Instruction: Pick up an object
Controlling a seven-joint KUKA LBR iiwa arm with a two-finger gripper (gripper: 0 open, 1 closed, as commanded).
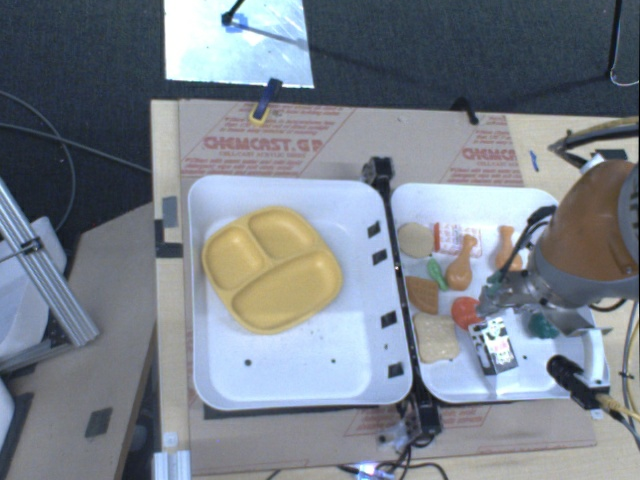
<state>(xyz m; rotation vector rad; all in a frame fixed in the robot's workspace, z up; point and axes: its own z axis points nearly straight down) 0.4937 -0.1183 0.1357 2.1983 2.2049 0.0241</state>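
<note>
Tool (494, 346) low over right bin (520, 200)

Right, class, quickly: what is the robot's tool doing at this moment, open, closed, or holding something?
Tool: low over the right bin, beside the red toy; open, closed or holding cannot be told.

You are looking at a yellow divided plate (272, 268) lying in the left bin (215, 368) at frame centre. In the right bin (520, 196), the end effector (494, 340) is hovering over toy foods beside a red tomato (463, 311).
</note>
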